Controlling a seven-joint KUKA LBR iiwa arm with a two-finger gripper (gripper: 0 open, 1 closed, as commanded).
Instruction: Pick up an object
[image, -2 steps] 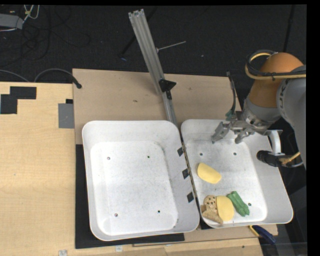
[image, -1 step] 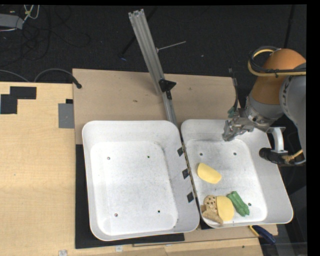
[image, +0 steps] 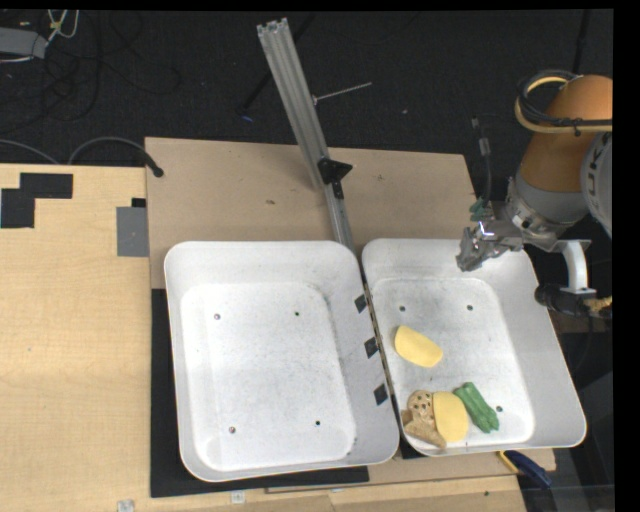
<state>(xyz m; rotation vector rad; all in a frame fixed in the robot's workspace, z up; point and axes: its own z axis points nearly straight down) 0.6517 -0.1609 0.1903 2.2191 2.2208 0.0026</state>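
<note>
Hovering gripper (image: 475, 252) at right bin's (image: 520, 330) far edge, grip state unclear; yellow object (image: 417, 347) well apart.

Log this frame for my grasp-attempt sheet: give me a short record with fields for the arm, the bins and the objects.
arm: grey KUKA arm with orange band, its gripper over the right bin's far rim
right bin: shallow white plastic bin, holding all the objects
objects: pale yellow rounded lump near the bin's middle; speckled tan cookie-like piece, second yellow rounded piece and green elongated piece clustered at the near edge
left bin: shallow white plastic bin
held: nothing seen in the gripper
</note>
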